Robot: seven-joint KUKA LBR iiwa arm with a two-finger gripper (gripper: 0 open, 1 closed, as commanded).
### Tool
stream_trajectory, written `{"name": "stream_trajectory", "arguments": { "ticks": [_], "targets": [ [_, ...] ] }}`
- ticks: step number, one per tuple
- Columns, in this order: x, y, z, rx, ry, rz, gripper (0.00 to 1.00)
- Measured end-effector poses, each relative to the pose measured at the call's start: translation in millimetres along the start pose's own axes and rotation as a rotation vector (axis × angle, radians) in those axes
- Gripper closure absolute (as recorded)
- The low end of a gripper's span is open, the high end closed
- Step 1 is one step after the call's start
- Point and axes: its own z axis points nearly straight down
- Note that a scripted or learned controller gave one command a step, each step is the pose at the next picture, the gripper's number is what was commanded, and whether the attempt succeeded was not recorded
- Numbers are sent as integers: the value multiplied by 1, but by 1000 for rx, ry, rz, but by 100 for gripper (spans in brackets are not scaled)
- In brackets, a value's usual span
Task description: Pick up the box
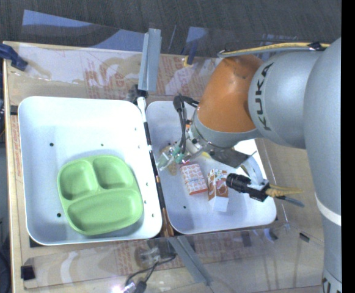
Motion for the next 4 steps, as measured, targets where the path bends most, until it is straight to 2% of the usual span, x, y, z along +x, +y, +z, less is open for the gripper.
{"name": "stream_trajectory", "arguments": {
  "ticks": [1, 2, 3, 4],
  "targets": [
    [-54, 75, -24, 2, 1, 287, 100],
    [-54, 76, -24, 2, 2, 287, 0],
    [-77, 21, 57, 5, 2, 340, 0],
    [-82, -52, 97, -2, -2, 429, 0]
  ]
}}
